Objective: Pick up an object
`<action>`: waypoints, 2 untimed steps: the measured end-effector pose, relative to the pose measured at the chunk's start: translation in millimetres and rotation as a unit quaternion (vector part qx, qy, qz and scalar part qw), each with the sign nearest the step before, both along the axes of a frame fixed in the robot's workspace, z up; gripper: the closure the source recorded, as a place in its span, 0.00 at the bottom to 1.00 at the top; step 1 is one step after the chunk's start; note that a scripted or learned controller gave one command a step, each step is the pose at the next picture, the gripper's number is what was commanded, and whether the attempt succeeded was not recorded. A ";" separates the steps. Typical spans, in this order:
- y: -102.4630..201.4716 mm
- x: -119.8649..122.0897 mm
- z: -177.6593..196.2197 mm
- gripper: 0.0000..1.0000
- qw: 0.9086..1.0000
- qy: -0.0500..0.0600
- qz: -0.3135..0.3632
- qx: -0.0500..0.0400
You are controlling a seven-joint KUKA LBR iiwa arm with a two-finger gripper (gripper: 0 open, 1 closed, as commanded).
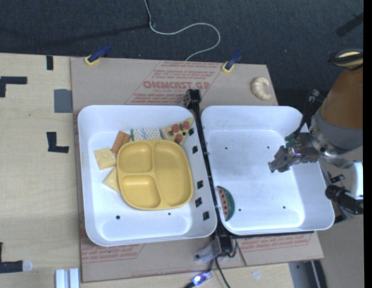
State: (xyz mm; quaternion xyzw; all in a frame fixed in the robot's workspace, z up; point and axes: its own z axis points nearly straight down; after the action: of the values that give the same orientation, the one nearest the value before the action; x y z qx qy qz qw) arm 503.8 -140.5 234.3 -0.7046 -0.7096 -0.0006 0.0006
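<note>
A yellow divided plate (155,174) lies in the left bin (90,161). Around its upper left sit small food toys: a pale yellow cracker (104,158), a brown cracker (120,140), a speckled piece (145,134) and a pizza slice (180,129). A watermelon slice (225,201) lies at the left edge of the right bin (258,221). My gripper (281,162) hangs over the right side of the right bin, pointing left, far from the watermelon slice. Nothing shows between its dark fingers.
A beige shell-like object (262,87) rests on the cardboard behind the right bin. Blue and yellow clips (231,60) hold the cardboard's back edge. A white cable (192,35) loops over the dark floor behind. The arm's orange band (348,101) stands at the right.
</note>
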 end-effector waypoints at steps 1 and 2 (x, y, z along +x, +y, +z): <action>60.7 22.8 -0.7 1.00 1.000 0.001 0.001 0.000; 120.9 46.3 -1.0 1.00 1.000 0.000 0.001 0.000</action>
State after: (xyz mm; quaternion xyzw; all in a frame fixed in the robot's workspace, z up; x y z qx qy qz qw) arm 550.1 -19.6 233.3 -0.7040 -0.7102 -0.0003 0.0010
